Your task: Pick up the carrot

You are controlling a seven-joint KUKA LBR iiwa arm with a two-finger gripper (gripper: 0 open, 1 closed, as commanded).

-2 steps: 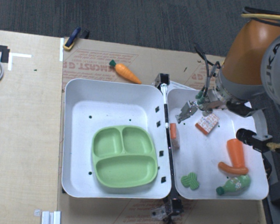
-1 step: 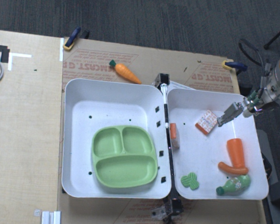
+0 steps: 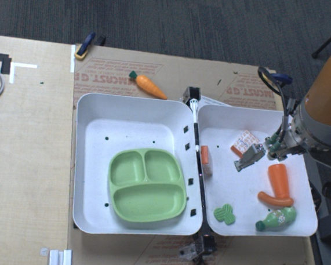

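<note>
1. Your carrot (image 3: 149, 85) lies outside both bins, on the cardboard sheet (image 3: 228, 82) at upper centre of the frame, just above the left bin (image 3: 88, 150).
2. It looks like a light, stiff plastic toy, probably smooth; take it across the thick orange middle, not the green tip.
3. Your gripper (image 3: 249, 160) hangs over the right bin (image 3: 230, 187), near a small packet (image 3: 245, 142), well apart from the carrot; whether it is spread, I cannot tell.

You see two smooth, glossy white plastic bins (image 3: 86, 168) on a matt brown cardboard sheet (image 3: 177, 69); the pale green divided plastic plate (image 3: 147, 184) looks satiny.
</note>
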